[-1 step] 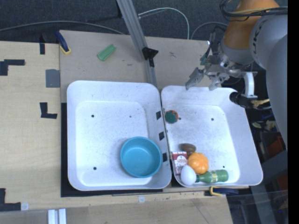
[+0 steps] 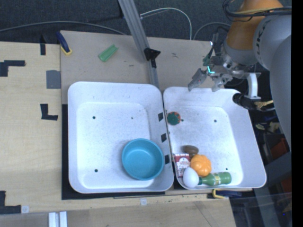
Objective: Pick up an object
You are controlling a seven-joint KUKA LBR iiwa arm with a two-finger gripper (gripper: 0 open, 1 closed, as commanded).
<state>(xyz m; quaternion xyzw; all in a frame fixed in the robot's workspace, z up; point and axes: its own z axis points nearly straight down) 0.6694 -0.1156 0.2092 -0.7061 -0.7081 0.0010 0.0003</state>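
My gripper (image 2: 207, 84) hangs over the far rim of the right bin (image 2: 236, 126), fingers spread open and nothing between them. Well below it, a small teal and red ball (image 2: 174, 118) lies near the bin's left wall. At the bin's near end sit a brown object (image 2: 191, 150), an orange fruit (image 2: 200, 164), a white egg (image 2: 190, 178), a green bottle (image 2: 216, 178) and a red and white carton (image 2: 181, 162), packed close together.
The left bin (image 2: 94, 112) holds a blue bowl (image 2: 142, 159) at its near right. A grey pole (image 2: 135, 25) slants up from between the bins. A green block (image 2: 108, 52) lies on the bench behind the left bin.
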